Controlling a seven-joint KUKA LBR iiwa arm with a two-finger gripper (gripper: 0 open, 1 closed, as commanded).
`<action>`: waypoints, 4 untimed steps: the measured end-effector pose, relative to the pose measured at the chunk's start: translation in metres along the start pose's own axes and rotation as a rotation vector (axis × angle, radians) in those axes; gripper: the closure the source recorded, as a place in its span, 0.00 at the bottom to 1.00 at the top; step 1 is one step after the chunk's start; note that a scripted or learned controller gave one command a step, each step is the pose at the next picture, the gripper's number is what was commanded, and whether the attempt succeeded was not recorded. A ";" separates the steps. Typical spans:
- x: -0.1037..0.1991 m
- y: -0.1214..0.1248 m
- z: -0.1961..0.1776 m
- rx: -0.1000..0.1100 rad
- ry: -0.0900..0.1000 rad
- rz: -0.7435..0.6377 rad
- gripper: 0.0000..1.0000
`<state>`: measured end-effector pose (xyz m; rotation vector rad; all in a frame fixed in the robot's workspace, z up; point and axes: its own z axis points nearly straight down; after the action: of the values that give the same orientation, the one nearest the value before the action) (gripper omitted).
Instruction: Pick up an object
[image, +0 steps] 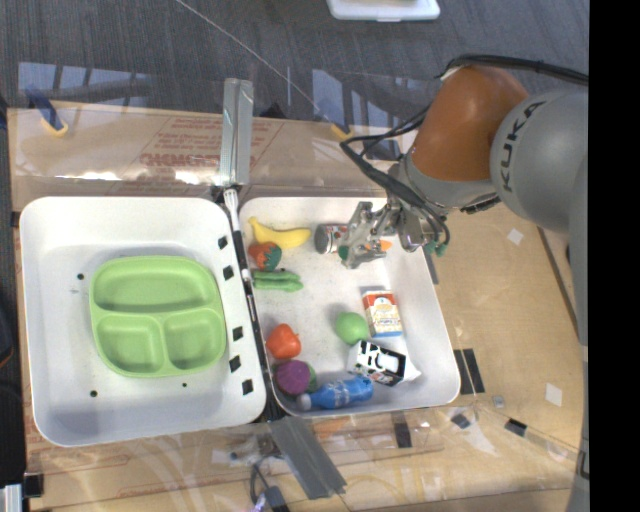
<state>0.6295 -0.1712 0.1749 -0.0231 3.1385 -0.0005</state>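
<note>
My gripper (362, 240) hangs low over the far end of the right bin (432, 300), under the orange wrist band. A small grey can (326, 238) lies just left of it, very close or touching. The same bin holds a yellow banana (281, 237), a red-and-green vegetable (264, 255), a green pod (278, 283), a green ball (350, 327) and an orange carton (381, 312). Nearer the front lie a red pepper (283, 342), a purple ball (293, 377), a blue bottle (340, 393) and a black-and-white item (382, 362). I see nothing clearly held.
The left bin (50, 240) holds a green divided tray (158, 315). A metal bar (236, 130) stands behind the seam between the bins. The arm's grey body (540, 150) covers the bench's far right.
</note>
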 end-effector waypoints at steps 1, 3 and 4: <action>-0.028 -0.039 0.005 -0.001 0.002 -0.252 1.00; -0.028 0.016 -0.010 -0.005 0.007 -0.529 1.00; -0.030 0.077 -0.051 -0.002 0.000 -0.448 1.00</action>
<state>0.6584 -0.0938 0.2260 -0.7202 3.0551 0.0009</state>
